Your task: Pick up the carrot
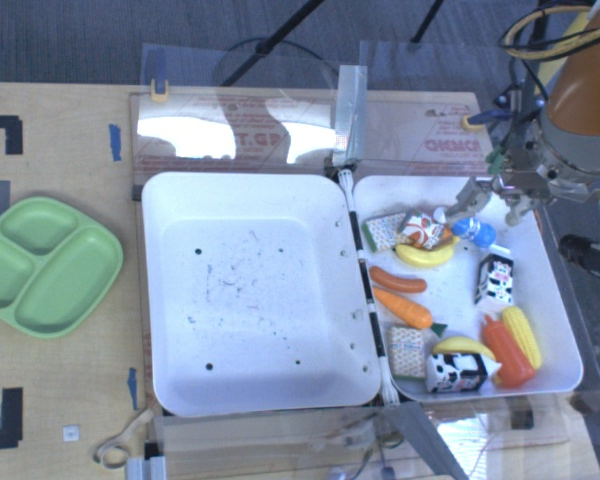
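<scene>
The gripper (492, 200) is hanging over the far corner of the right bin (565, 298), its fingers spread apart and gripping nothing. Just beside the fingertips, a blue bottle (474, 232) and a banana (426, 256) are lying. Well apart from them, toward the divider and nearer the camera, the carrot (404, 310) is resting beside a sausage (399, 282).

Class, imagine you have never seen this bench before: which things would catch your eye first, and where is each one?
The bright cluster of toy food in the right bin stands out first, with the carrot lying near the bin's left wall just below a sausage. Next comes the green divided plate on the wooden bench at far left. The gripper hovers over the right bin's upper edge, reaching in from the right.
</scene>
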